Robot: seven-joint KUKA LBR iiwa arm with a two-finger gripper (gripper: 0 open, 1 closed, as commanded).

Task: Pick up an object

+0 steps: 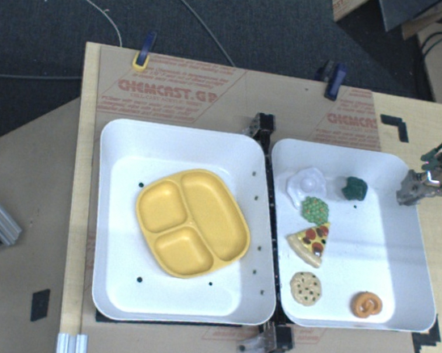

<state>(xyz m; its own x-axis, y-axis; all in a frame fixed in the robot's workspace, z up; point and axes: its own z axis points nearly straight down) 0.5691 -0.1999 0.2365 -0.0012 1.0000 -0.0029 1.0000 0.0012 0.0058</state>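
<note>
Looking down on the desk from left to right, we first record the left bin, a shallow white tray. A yellow divided plate with three compartments lies near its middle, turned at an angle to the bin walls. Small dark dots mark the bin floor around the plate.

A dark divider runs between the two bins, with a black clip at its far end. Two blue clamps grip the far edge of the brown board under the bins.

The right bin carries the candidate items, mostly grouped along its left side. At the far end we note a clear plastic piece, with a green bumpy piece just beside it on the near side. Next comes a pizza slice, then a cookie close to the near wall. A dark green ball sits to the right of the clear piece. A small doughnut lies in the near right part, apart from the others.

At the right edge, the pincer hangs over the far right rim of the right bin, apart from every item. We see nothing between its fingers; whether they are spread or pressed together we cannot tell.
</note>
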